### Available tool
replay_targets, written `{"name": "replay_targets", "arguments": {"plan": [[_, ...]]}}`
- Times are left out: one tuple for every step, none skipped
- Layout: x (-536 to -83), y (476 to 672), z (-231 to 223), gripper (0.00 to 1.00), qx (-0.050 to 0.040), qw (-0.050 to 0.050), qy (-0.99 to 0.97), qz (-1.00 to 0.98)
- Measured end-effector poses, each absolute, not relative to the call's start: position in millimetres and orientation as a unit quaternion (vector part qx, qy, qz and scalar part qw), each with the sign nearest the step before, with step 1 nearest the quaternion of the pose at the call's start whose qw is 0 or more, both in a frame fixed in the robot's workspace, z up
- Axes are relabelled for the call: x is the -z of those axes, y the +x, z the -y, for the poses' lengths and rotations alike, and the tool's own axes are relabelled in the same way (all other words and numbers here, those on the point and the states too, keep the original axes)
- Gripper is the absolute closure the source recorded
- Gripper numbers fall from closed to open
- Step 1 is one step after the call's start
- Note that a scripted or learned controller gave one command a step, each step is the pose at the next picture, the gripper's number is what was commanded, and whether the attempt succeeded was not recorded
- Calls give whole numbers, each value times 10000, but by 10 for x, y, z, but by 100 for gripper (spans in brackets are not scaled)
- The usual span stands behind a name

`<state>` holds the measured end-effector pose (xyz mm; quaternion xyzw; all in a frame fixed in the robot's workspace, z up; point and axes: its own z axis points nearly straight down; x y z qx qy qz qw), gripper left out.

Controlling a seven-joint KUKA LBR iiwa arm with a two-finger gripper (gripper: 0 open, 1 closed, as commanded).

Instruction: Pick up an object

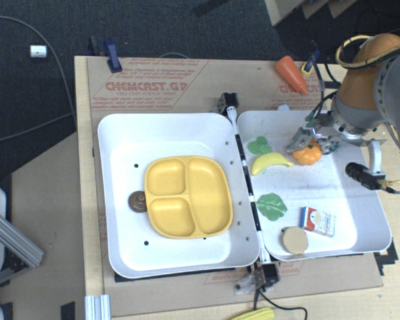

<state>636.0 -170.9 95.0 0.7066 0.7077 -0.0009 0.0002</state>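
My gripper [313,144] is down in the right bin [360,205], near its far edge, directly over a small orange toy [309,155]. The toy lies on the bin floor and touches or sits just under the gripper's tip. A yellow banana [270,162] lies just left of the toy, with a green leaf [259,145] beside it. Nearer the front of the same bin are a second green leaf [272,205], a small red, white and blue box [318,221] and a tan round disc [295,240].
The left bin [120,152] holds a yellow divided plate [188,196] with a brown round piece [137,201] at its left rim. An orange carrot toy [291,75] lies on the bench behind the right bin. The arm's grey and orange wrist [360,92] looms over the bin's far right corner.
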Motion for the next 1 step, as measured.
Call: {"name": "replay_targets", "arguments": {"plan": [[-1860,6348,855,100,-15,11,7061,-7081]]}}
